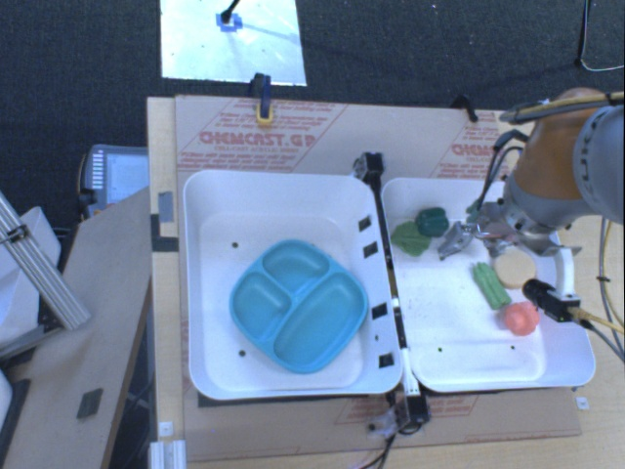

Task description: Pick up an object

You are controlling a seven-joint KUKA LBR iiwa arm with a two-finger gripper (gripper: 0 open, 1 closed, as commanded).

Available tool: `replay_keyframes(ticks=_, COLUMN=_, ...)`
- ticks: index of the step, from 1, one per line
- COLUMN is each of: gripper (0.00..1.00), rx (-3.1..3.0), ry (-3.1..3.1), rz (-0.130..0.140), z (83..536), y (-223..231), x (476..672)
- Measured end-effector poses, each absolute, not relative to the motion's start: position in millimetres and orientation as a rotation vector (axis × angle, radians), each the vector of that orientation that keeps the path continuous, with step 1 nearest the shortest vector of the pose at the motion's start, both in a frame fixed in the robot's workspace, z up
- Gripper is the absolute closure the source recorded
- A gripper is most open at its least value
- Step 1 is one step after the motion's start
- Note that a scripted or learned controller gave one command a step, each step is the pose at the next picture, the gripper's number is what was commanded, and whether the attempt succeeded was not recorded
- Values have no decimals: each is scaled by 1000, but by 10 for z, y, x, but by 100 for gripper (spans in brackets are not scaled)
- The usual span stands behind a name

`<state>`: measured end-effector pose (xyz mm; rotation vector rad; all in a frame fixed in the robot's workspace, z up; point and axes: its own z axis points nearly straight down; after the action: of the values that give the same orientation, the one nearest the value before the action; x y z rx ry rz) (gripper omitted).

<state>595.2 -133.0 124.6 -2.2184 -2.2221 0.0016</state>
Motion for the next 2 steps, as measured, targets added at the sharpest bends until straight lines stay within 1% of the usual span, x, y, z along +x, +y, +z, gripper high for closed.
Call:
replay_keyframes(ticks=1, gripper=0, rx=-2220, ry=-2222, rz=1, z=827, y=-1325, x=5955)
replay_keyframes(ticks=2, gripper=100, rx=-2224, ry=-2225, rz=-3, z=956, y=-1330, x=5970)
